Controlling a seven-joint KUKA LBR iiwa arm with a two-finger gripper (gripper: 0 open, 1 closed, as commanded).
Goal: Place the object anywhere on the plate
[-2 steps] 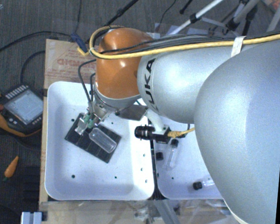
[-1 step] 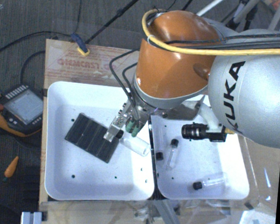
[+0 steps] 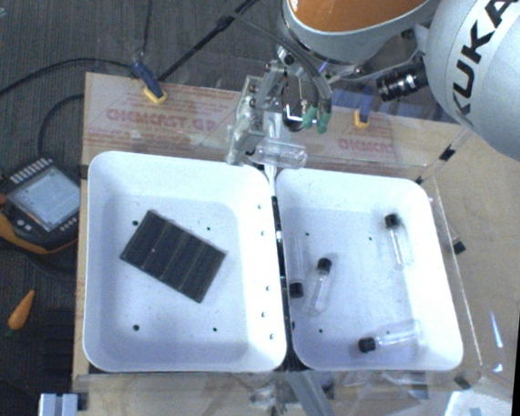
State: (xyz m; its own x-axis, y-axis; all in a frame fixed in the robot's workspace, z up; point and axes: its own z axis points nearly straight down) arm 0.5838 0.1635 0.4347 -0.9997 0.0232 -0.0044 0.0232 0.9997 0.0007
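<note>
The plate (image 3: pixel 173 255) is a dark ribbed rectangle lying at a slant in the left bin (image 3: pixel 106 188). My gripper (image 3: pixel 258 147) hangs over the far rims where the two bins meet, beyond the plate's far right corner. It is shut on a clear vial (image 3: pixel 285 152), which lies crosswise between the fingers and sticks out to the right. Several more clear vials with black caps lie in the right bin (image 3: pixel 438 256): one at the far right (image 3: pixel 396 239), one in the middle (image 3: pixel 320 284), one at the near right (image 3: pixel 390 338).
The ridge between the bins (image 3: pixel 274 250) runs from the gripper toward the near edge. A clear panel (image 3: pixel 376 145) stands behind the bins. A teach pendant (image 3: pixel 36 204) rests left of the bench. The arm's orange band (image 3: pixel 352 10) hangs above.
</note>
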